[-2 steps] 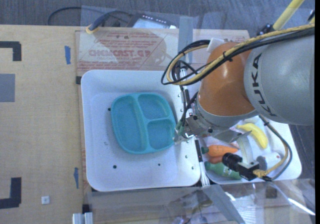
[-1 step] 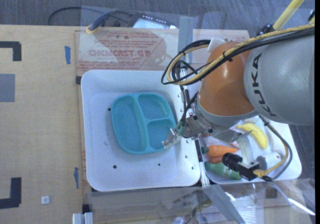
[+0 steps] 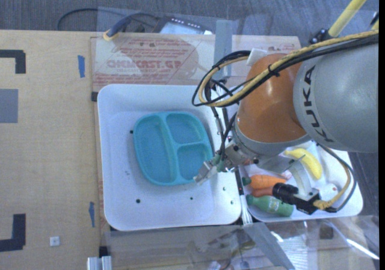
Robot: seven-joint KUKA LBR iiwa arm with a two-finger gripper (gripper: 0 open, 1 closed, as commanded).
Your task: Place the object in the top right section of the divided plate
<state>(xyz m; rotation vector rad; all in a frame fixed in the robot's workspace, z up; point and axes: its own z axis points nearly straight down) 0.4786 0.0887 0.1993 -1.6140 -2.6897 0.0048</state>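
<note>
The flat blue plastic divided plate (image 3: pixel 170 148) has nothing in it. I cannot tell what the gripper (image 3: pixel 207 171) beside it is doing.

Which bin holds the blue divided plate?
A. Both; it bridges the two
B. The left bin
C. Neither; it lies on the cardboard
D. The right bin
B: the plate lies flat inside the left bin, while the right bin holds the banana, carrot and bottle.

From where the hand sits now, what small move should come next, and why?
Probably shift the hand up-frame along the turquoise divided plastic plate toward its top right section. The hand hangs at the plate's lower right edge, short of that section. Whether it carries anything is unclear.
</note>
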